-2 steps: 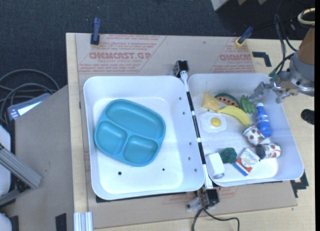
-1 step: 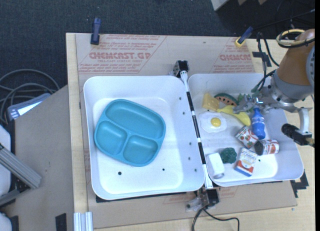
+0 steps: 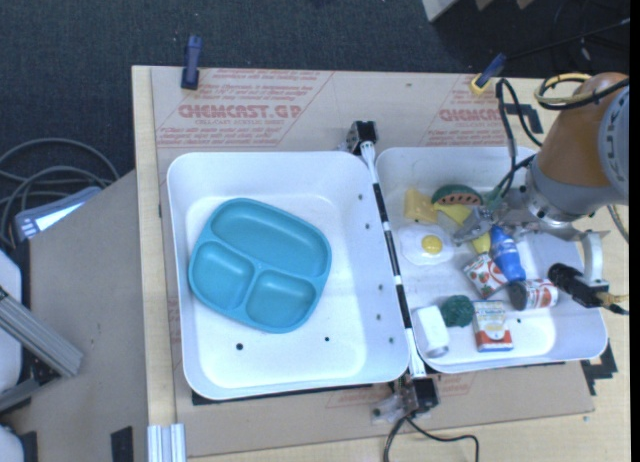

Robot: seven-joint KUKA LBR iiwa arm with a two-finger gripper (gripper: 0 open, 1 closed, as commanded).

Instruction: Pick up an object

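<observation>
Arm over right bin, cluttered with small items.
Gripper (image 3: 487,227) sits low among the clutter; its state cannot be told. Blue bottle (image 3: 506,256) lies at its 5 o'clock, watermelon slice (image 3: 456,194) at 11.

I read "CHEMCAST G.P" in red on the desk's board (image 3: 240,110), repeated partly at right; small print unreadable.

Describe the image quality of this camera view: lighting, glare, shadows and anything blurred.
Camera view: light is even and diffuse; the white bins look bright, nearly washed out, with only soft shadows under the blue tray. The small items beside the gripper in the right bin are slightly soft, their labels unreadable. The dark floor at top is dim and low in detail.
</observation>
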